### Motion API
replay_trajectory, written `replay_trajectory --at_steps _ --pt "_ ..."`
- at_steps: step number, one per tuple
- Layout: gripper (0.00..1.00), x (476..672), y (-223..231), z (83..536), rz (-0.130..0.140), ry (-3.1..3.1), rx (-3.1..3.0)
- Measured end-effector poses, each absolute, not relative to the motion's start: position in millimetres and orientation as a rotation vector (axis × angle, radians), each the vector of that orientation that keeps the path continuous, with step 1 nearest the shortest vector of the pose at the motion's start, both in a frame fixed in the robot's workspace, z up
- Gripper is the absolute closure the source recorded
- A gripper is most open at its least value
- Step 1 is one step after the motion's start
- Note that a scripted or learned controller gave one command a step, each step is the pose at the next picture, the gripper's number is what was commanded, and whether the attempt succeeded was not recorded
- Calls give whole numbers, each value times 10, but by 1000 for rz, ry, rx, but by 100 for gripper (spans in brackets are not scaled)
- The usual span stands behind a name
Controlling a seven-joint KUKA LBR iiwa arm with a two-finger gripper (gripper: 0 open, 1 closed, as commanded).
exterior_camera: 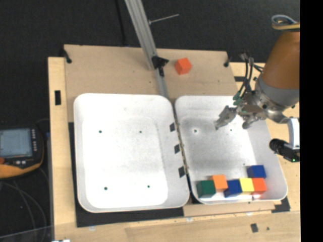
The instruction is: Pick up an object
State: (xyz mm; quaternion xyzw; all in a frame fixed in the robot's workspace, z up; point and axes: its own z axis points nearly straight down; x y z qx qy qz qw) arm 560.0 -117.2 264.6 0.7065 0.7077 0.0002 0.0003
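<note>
The arm (280, 59) comes in from the right, its orange band sitting above the grey wrist, and reaches over the right bin (202, 115). Its pincer (236, 117) hangs above the upper part of that bin, with the 2 fingers spread apart and nothing between them. One finger (223, 117) points down and to the left; the other sits just to its right, near the bin's right side.

The blocks lie well apart from the pincer, bunched along the near edge of the right bin. From left to right there is a green block (206, 187), an orange block (220, 181) touching it, a blue block (233, 187), a yellow block (246, 185) and a second orange block (259, 185). Another blue block (257, 172) sits just behind the yellow and the orange ones. A small white piece lies at the bin's rim just in front of them, too small to make out.

The left bin (123, 150) stands beside the right one, their walls touching along the middle. Behind the bins, on the bare bench (111, 69), a lone orange cube (182, 66) rests near a slanted metal rail (144, 29). Off the bench to the left, a handheld screen (17, 145) lies on the dark floor.
</note>
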Motion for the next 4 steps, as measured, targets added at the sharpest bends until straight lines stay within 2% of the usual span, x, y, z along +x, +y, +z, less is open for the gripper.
replay_trajectory --at_steps 1,2,3,4 --pt "0 5518 -1411 1089 -8 2222 2227" --pt "0 5316 -1926 981 0 2215 2223" --pt "0 5446 -1355 981 5 2220 2217" --pt "0 6115 -1893 1021 3 2217 2212"
